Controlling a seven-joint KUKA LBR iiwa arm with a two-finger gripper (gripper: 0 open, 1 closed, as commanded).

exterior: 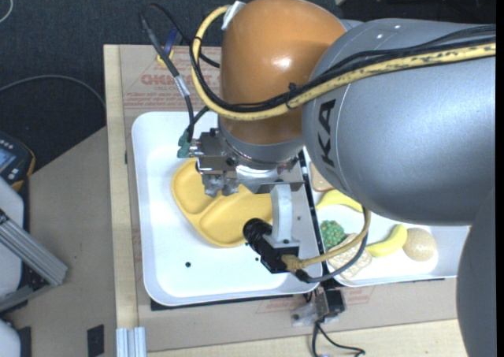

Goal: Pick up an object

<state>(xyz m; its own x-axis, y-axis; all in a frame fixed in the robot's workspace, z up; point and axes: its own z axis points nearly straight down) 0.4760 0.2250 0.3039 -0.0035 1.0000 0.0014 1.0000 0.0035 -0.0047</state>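
Observation:
The arm's orange wrist and grey body hang low over the left white bin (157, 213), covering most of it. Under the wrist lies a yellow, soft-looking object (214, 213), its left and front parts showing on the bin floor. My gripper sits beneath the wrist hardware above that yellow object, hidden by the arm. In the right bin a yellow banana (387, 242), a green knobbly object (331, 232) and a pale round object (419, 246) peek out below the arm.
A divider (312, 213) runs between the two bins. A cable with a black connector (264, 247) loops off the wrist over the left bin's front. Cardboard (126, 87) borders the bins at left and back. A small dark speck (187, 264) lies on the left bin floor.

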